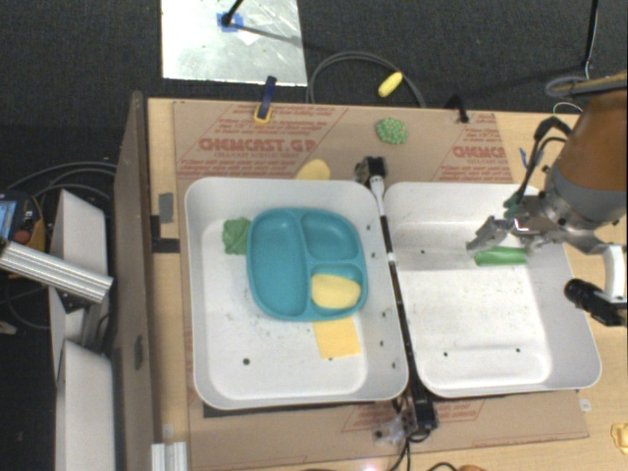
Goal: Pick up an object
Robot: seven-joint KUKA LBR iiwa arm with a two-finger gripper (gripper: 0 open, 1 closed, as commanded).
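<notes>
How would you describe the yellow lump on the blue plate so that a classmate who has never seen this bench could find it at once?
Start at the left white bin, which holds a blue divided plate. Look in the plate's small compartment nearest the camera, on the right: the rounded yellow lump lies there. Unlike the flat yellow square on the bin floor just below the plate, it is plump and sits inside the plate.

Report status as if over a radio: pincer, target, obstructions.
Pincer low in right bin, just over green piece. No grip confirmed. Nothing crowds the piece.
</notes>
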